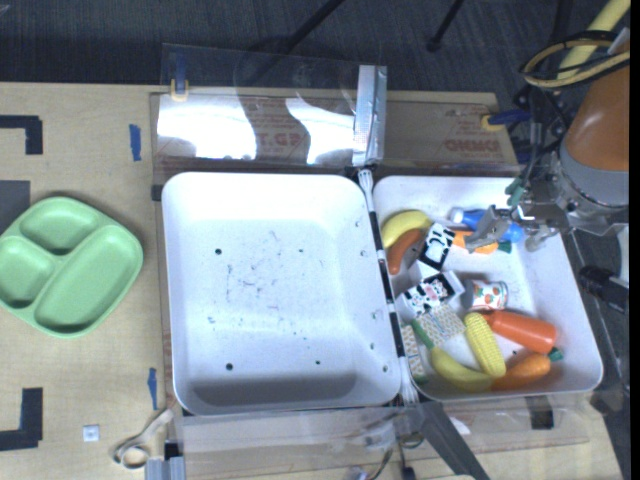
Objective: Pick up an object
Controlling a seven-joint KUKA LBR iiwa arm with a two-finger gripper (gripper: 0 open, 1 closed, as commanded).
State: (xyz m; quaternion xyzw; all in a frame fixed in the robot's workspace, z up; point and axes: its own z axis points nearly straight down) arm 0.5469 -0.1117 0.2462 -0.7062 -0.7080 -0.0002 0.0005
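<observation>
The right bin (585, 298) holds a heap of toy food and small boxes. A yellow banana (403, 225) lies at its back left, next to a black-and-white patterned box (436, 243). Toward the front lie a corn cob (483, 338), an orange carrot (522, 329), a second banana (455, 369) and a small red-and-white can (488, 295). My gripper (492, 230) hangs low over the bin's back part, right at a blue-and-orange item (487, 218). The arm's orange band (600, 133) sits above it at the right.
The left bin (270, 288) is beside the right one, sharing a middle wall. A green divided plate (65, 265) rests on the bench at far left. A clear panel (270, 118) stands behind the left bin. Cables (560, 58) hang near the arm.
</observation>
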